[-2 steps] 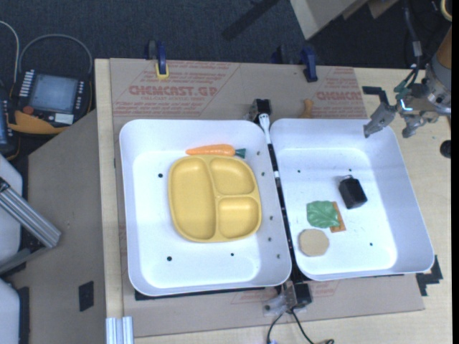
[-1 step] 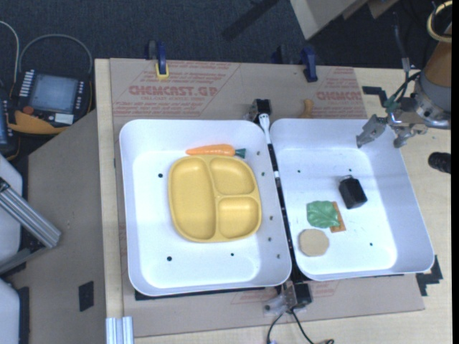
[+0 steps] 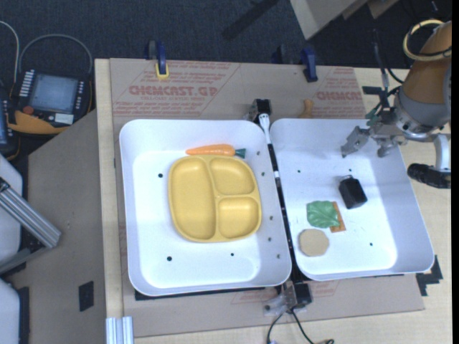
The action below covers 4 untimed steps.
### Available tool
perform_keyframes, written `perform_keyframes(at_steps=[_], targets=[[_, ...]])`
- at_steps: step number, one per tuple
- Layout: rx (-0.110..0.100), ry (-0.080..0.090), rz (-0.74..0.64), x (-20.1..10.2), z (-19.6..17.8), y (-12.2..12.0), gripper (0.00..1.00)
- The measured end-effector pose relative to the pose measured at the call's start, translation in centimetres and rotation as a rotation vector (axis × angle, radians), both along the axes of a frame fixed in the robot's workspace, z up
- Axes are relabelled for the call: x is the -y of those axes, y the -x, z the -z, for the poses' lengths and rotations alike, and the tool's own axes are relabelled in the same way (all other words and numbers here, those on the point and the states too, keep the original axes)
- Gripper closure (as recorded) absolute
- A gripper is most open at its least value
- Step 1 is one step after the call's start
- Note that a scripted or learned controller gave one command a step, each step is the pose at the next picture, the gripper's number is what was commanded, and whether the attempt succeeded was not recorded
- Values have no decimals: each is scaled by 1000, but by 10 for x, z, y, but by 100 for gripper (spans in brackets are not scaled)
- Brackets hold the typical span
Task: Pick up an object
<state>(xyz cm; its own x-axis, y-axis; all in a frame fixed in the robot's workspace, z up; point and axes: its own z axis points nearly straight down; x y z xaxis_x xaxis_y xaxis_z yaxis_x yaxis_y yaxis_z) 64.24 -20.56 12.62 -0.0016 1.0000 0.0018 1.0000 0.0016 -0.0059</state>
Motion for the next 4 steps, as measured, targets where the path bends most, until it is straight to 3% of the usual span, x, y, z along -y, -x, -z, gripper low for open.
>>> perform_keyframes(at_steps=[1,3,4], targets=[[9,3,0,1,-15,-2,100],[15,5,0,-2,-141,-8,100],[9,4,0,-2,-140,-9,100]])
